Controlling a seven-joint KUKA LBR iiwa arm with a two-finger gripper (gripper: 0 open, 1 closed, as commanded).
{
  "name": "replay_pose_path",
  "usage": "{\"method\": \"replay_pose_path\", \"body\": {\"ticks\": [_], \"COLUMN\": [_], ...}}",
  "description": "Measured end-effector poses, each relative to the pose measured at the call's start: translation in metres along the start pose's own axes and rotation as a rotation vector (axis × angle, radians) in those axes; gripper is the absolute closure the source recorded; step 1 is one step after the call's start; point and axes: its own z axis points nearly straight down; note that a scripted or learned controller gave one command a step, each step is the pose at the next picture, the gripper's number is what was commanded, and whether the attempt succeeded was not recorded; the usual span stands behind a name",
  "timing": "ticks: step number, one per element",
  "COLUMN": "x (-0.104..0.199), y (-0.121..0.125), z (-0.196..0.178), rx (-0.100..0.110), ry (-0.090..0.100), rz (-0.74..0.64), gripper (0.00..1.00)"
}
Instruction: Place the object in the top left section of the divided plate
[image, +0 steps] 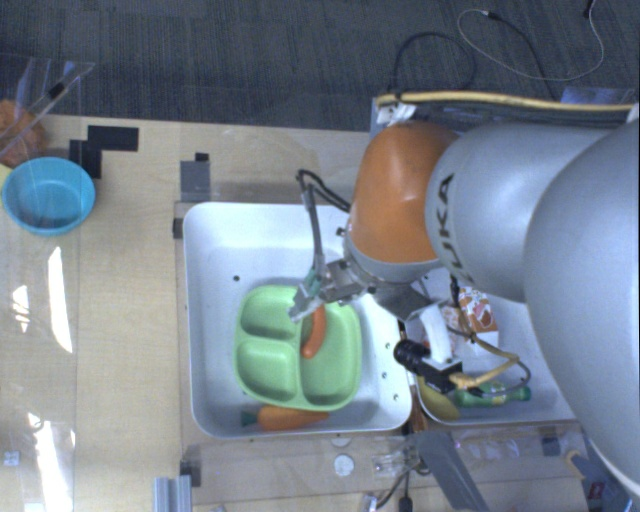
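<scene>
**Q:** Where did things stand at that moment?

**A:** My jaws hung low over the green divided plate, which sat in the left white bin. An orange, carrot-like object lay in the plate's large right-hand section, its upper end just beneath my jaws. A second orange piece lay outside the plate, against its lower edge on the bin floor.

**Q:** Were you holding the object?

**A:** Could not tell. My wrist and its cabling covered the tips, so how wide the jaws stood, and whether anything sat between them, was hidden. The object's top end looked touching or nearly so; no more than that.

**Q:** Which step was that, then?

**A:** My judgement: the placing step, mid-way, or a pick from the wrong section. The object was on the plate but not in the top left section, which lay just beside it across the divider.

**Q:** What did the next move call for?

**A:** A firm hold on the object, a small lift clear of the ridge, a short shift left, then release. The risk, as I judged it, was the object rolling back over the low divider.
</scene>
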Motion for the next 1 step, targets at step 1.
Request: {"method": "replay_pose_path", "body": {"ticks": [1], "x": [-0.0010], "y": [0.0023], "z": [-0.0109], "rx": [-0.005], "ry": [0.001], "rz": [-0.002], "gripper": [1.00]}}
